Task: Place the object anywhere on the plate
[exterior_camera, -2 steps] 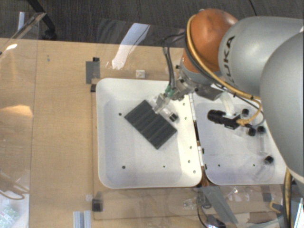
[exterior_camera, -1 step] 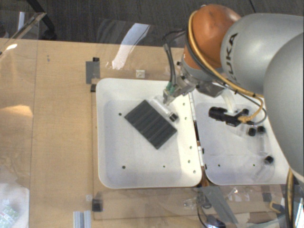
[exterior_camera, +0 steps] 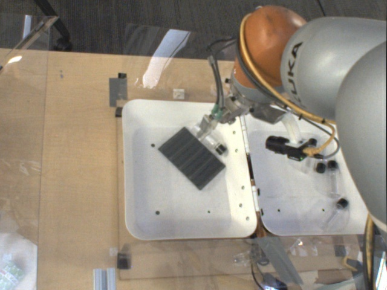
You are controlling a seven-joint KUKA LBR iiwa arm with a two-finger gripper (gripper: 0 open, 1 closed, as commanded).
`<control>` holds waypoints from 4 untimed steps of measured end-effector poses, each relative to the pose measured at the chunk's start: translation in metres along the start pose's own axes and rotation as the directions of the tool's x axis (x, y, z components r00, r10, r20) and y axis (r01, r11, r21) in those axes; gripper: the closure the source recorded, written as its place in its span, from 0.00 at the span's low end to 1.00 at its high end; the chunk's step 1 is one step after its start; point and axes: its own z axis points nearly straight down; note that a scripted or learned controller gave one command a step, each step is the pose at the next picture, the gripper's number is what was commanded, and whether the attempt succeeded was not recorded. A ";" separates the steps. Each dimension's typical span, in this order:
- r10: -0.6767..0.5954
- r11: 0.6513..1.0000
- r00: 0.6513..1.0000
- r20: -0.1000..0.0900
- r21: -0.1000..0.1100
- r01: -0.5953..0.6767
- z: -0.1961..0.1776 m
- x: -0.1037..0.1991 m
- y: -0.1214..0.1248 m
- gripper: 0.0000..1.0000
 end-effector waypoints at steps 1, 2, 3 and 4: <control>0.005 1.000 1.000 -0.005 0.015 -0.005 0.024 0.046 0.049 0.00; 0.000 1.000 1.000 -0.002 0.009 0.000 0.012 0.046 0.052 1.00; 0.000 1.000 1.000 -0.002 0.009 0.000 0.012 0.046 0.052 0.00; -0.054 0.998 0.999 -0.005 0.013 0.054 0.017 0.087 0.082 0.00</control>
